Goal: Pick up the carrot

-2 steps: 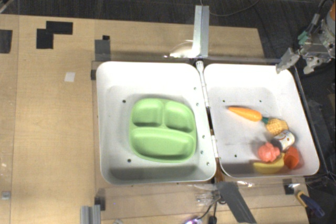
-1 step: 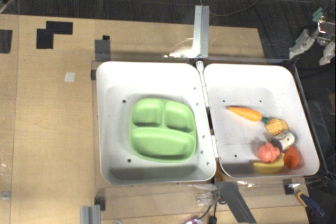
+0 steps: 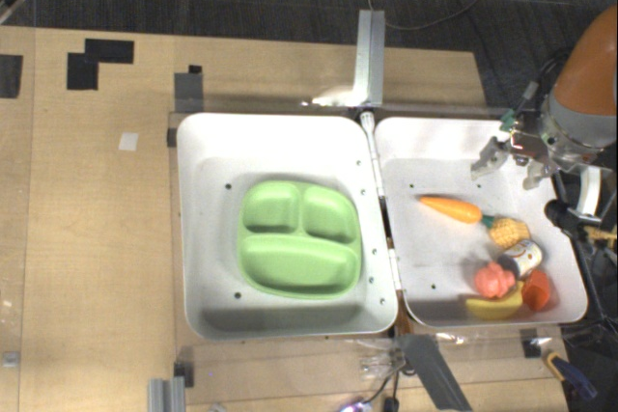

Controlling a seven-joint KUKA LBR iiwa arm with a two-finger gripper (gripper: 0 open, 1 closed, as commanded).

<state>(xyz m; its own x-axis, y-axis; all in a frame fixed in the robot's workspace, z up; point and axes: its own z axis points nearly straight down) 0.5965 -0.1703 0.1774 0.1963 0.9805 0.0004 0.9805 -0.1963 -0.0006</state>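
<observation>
The orange carrot (image 3: 450, 207) lies on its side in the middle of the right bin (image 3: 425, 150), its tip pointing left. My gripper (image 3: 506, 169) hovers over the back right part of that bin, up and to the right of the carrot and apart from it. Its two fingers are spread open with nothing between them. The grey arm with its orange band (image 3: 591, 63) comes in from the right edge.
Just right of the carrot sits a yellow corn-like toy (image 3: 509, 231). In the front right corner lie a white-and-black piece (image 3: 526, 256), a pink toy (image 3: 494, 280), a banana (image 3: 494, 306) and a red-orange toy (image 3: 537, 289). The left bin (image 3: 208, 159) holds a green divided plate (image 3: 297, 238).
</observation>
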